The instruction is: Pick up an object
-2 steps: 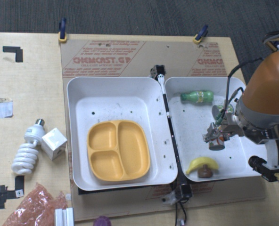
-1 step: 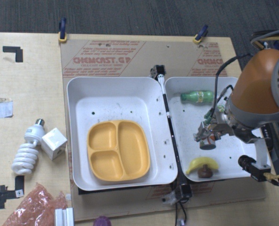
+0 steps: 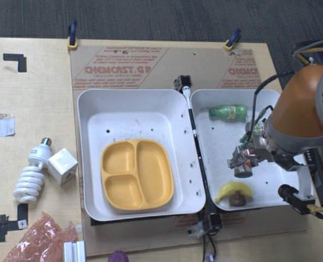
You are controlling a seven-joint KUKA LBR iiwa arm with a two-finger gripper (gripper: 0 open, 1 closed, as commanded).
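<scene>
My hand (image 3: 243,165) hovers low right over the banana (image 3: 233,192); I cannot tell its opening, and nothing looks lifted yet.

Bench (image 3: 36,108) with two white bins (image 3: 90,146), spiral bulb (image 3: 31,173), white cube (image 3: 63,166), pink bag (image 3: 39,239).

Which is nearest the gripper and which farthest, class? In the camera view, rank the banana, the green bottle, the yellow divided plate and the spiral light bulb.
Measured from the gripper:
1. Banana, just below it in the right bin.
2. Green bottle, at the top of the same bin.
3. Yellow divided plate, in the left bin.
4. Spiral light bulb, on the bench at far left.
</scene>
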